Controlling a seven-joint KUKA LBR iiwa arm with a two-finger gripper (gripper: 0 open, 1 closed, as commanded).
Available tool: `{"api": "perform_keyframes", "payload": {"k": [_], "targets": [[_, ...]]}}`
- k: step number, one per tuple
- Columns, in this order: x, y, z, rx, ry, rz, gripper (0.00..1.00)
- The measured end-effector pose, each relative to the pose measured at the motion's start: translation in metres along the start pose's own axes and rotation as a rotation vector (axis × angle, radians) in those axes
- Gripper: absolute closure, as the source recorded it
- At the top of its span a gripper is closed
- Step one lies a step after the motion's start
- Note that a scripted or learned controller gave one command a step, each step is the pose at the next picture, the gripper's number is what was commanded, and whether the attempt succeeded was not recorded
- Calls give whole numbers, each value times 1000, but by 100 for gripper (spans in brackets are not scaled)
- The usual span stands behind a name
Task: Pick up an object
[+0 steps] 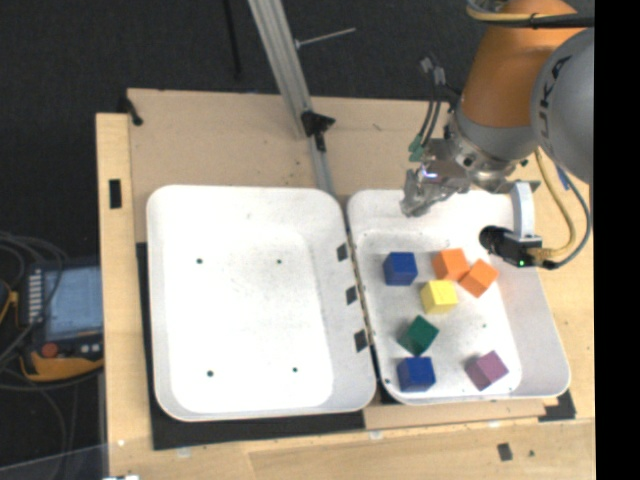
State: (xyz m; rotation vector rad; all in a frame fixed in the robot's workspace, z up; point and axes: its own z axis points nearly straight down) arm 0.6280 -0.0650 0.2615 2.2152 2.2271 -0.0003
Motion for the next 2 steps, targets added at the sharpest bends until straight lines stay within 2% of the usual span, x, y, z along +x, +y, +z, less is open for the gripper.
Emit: {"api": "perform_keyframes", "payload": {"k": [1, 2], "targets": [[55, -17, -3, 0, 2, -2, 100], [102, -34, 16, 2, 1, -1, 100]]}}
